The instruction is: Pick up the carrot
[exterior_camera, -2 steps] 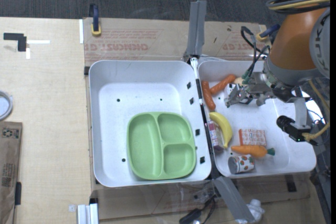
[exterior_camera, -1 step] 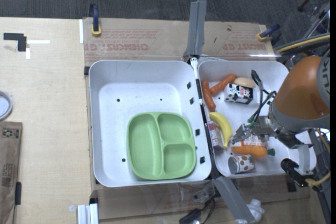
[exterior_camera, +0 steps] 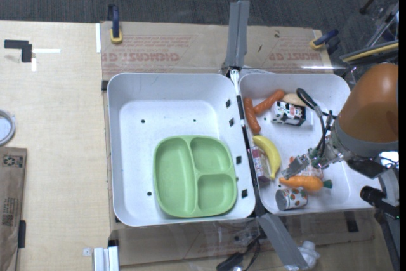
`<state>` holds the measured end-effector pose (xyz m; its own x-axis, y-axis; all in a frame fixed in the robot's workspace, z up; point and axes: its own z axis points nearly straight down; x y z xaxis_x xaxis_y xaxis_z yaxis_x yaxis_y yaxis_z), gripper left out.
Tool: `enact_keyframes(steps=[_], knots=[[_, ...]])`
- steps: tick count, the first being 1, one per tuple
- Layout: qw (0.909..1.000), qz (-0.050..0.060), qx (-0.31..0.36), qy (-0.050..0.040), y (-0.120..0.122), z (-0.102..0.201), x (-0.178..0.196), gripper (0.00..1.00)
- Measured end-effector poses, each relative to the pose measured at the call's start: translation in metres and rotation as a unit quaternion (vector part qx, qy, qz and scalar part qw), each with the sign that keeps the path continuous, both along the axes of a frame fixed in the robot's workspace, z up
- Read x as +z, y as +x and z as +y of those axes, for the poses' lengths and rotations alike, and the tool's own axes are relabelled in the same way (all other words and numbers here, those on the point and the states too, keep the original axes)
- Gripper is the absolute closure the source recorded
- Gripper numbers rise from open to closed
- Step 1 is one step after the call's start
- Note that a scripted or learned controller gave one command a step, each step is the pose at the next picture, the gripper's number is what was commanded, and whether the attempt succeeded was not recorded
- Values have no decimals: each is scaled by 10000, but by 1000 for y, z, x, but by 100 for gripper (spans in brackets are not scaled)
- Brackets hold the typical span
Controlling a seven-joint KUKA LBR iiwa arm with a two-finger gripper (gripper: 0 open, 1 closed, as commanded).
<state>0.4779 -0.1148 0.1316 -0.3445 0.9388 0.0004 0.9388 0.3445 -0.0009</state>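
Orange carrot (exterior_camera: 303,182) just below the hand (exterior_camera: 299,166); banana (exterior_camera: 269,155) beside.

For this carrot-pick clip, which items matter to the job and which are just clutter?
Job: carrot; claw, just above the carrot.

Clutter: banana; two sausages; printed cup; green divided plate; black-and-white item.

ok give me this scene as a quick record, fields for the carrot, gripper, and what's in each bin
carrot: orange carrot lying flat near the front of the right bin
gripper: gripper low over the right bin, just above the carrot
carrot neighbours: banana to its left, small printed cup in front of it
right bin, back: sausages, black-and-white carton
left bin: green divided plate
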Motion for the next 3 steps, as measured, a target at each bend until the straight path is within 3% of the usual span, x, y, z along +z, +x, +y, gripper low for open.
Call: enact_keyframes(steps=[1, 2, 3], knots=[[9949, 7, 1009, 7, 0, -42, -22, 0], [9921, -88, 1254, -42, 5, 8, -34, 0], [9924, -116, 1224, -62, 7, 6, -25, 100]])
